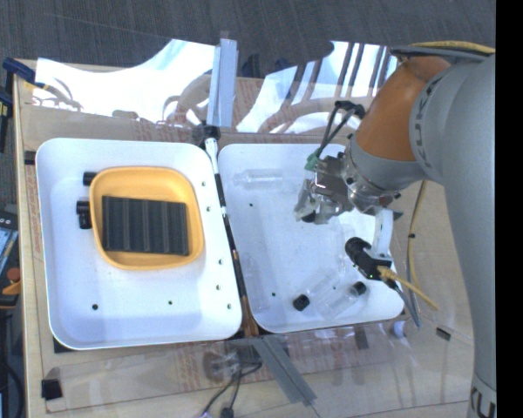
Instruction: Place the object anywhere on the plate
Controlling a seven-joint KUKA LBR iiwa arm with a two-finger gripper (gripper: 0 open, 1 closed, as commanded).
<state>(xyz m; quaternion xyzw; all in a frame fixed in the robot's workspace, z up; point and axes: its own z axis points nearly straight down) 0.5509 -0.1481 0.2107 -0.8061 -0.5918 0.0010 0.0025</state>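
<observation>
Camera view shows us the small black round piece (301, 302) in the right white bin (261, 251), near its front wall, well apart from the yellow rounded plate (144, 179) in the left white bin (70, 277). We judge a missed grasp likely: the piece is small, with clear plastic items (336, 296) just beside it. The grey arm (453, 120) holds its gripper (318, 205) above the right bin's middle; open or closed, we cannot tell.

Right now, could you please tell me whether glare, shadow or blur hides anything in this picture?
In the camera view, the light is bright and even. The shiny sheet behind the bins glares strongly. Clear items nearly vanish against the white right bin. The plate is sharp. The gripper looks slightly soft, its details hard to read.
</observation>
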